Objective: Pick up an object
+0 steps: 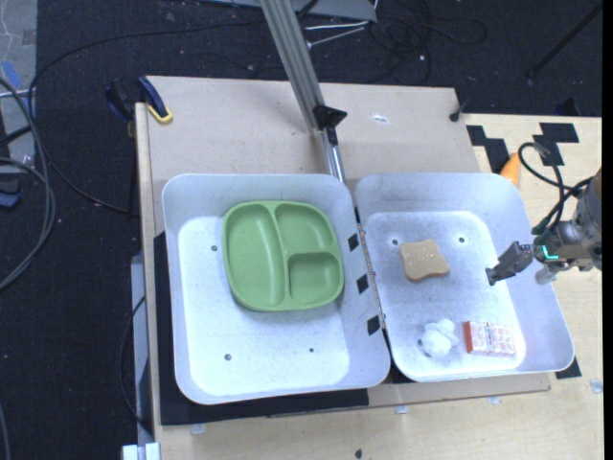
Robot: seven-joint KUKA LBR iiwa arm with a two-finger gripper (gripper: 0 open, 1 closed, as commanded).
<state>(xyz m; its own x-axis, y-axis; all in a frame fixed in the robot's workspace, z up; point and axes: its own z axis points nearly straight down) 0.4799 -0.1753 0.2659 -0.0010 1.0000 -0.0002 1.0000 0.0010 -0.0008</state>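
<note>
Pincer (505,264): dark two-finger unit at the right rim of the right-hand shallow white bin (536,324), carried in from the right by the arm; the wrist shows a small teal light. Too small and dark to read the finger state, so open or closed: cannot tell. Nothing visible between the tips.

Step in hand, as judged: approach. No object is lifted; all three lie flat on the bin floor.

Nearest candidate: tan, roughly square, sponge-like block (423,260), to the left of the pincer at about the same depth in view, well apart from it. Nearly as wide as long, so the long axis is weak; if any, it runs left-right, with the right end turned slightly toward the far side of the bin.

Below and slightly left of the pincer, near: small red-and-white rectangular packet (488,337), long axis left-right, roughly along the bin's near wall. Further left of that, just beside it: crumpled white wad (437,338), no clear axis.

Well beyond, in the left bin: green three-compartment plastic plate (284,255).

Next move calls for: travel left over the chosen object, descend, and set the fingers across its short side.
</note>
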